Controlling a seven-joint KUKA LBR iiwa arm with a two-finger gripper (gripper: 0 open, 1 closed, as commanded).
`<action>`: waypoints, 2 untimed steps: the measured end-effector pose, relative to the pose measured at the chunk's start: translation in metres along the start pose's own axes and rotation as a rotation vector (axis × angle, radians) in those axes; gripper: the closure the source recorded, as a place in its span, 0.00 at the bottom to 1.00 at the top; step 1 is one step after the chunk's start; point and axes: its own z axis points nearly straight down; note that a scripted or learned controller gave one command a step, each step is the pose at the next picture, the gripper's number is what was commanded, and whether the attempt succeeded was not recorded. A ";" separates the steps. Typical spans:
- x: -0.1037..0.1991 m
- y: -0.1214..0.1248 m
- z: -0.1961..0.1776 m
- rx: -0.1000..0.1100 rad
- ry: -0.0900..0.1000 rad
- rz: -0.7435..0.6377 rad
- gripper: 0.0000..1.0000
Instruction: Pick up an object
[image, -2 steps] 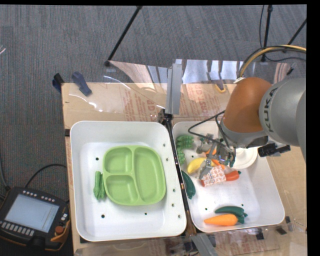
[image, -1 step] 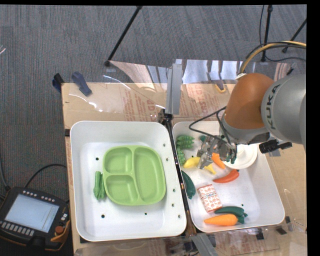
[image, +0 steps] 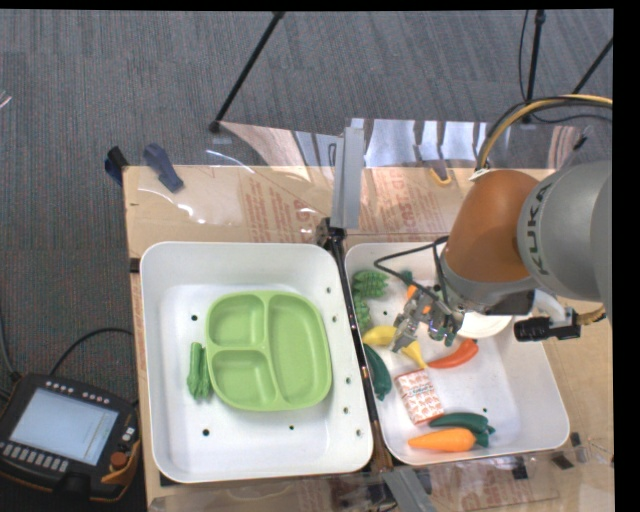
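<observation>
Arm (image: 540, 235): reaches in from the right, over the right bin (image: 545, 400).
Gripper (image: 418, 330): low over the bin's left half, fingers spread, nothing between them; released.
Yellow item (image: 381, 336): just left of the fingertips; contact cannot be told.
Red-orange pepper (image: 455, 354): just right of the gripper.
Green leafy piece (image: 368, 285): far-left corner of the right bin.
Dark green vegetable (image: 378, 371): along the left wall.
Red patterned packet (image: 420, 395): near the bin centre.
Carrot (image: 442, 439): near edge, touching a dark green pod (image: 465, 423).
Left bin (image: 165, 300): holds 1 green divided plate (image: 268, 350) and, just left of it, 1 green pod (image: 198, 371).
</observation>
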 end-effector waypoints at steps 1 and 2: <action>0.003 -0.001 0.005 0.004 0.009 -0.001 0.00; 0.003 -0.001 -0.002 0.006 0.013 -0.004 1.00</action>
